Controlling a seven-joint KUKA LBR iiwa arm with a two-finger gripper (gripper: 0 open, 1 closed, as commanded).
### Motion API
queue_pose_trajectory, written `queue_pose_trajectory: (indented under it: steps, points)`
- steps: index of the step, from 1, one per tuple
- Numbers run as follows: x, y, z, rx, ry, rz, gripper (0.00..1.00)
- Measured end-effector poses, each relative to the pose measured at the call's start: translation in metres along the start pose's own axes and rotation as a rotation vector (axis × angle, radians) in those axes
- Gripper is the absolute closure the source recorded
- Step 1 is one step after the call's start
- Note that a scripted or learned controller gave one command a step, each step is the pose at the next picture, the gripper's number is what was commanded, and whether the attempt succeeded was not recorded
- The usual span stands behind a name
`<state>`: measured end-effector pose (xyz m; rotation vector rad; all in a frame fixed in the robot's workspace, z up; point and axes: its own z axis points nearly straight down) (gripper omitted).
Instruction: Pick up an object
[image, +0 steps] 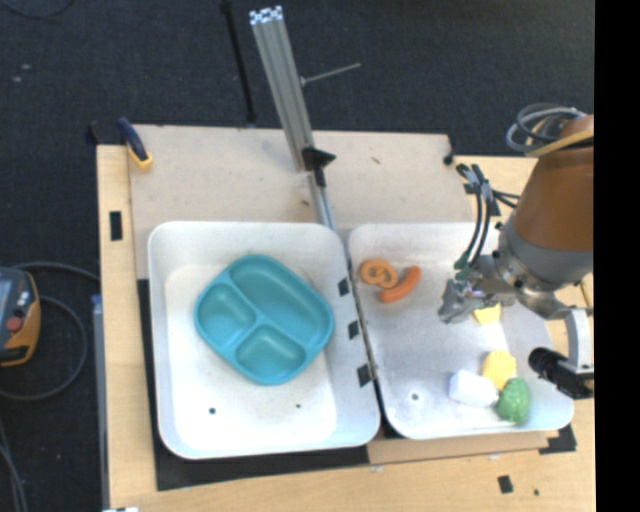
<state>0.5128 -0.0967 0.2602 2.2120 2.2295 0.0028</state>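
Note:
My gripper (458, 302) hangs over the right bin (420, 400), near its right middle. A small yellow piece (488, 315) lies just to the right of the fingertips. An orange ring and an orange sausage-shaped toy (390, 280) lie at the bin's upper left, apart from the gripper. At the lower right sit a white block (470, 387), a yellow lump (499, 366) and a green broccoli-like toy (514, 400).
The left bin (180, 420) holds a teal divided plate (264, 318). A grey metal post (290, 100) rises from the bench behind the bins. The arm's body with its orange band (555, 200) covers the right bin's upper right corner.

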Motion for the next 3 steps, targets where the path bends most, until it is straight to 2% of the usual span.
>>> queue_pose_trajectory:
  steps: [1, 2, 3]
  points:
    - [0.048, 0.005, -0.005, -0.001, 0.0, 0.001, 1.0]
    - [0.101, 0.015, 0.012, 0.003, 0.0, 0.001, 1.0]
    - [0.15, 0.031, 0.014, 0.001, 0.001, 0.0, 1.0]
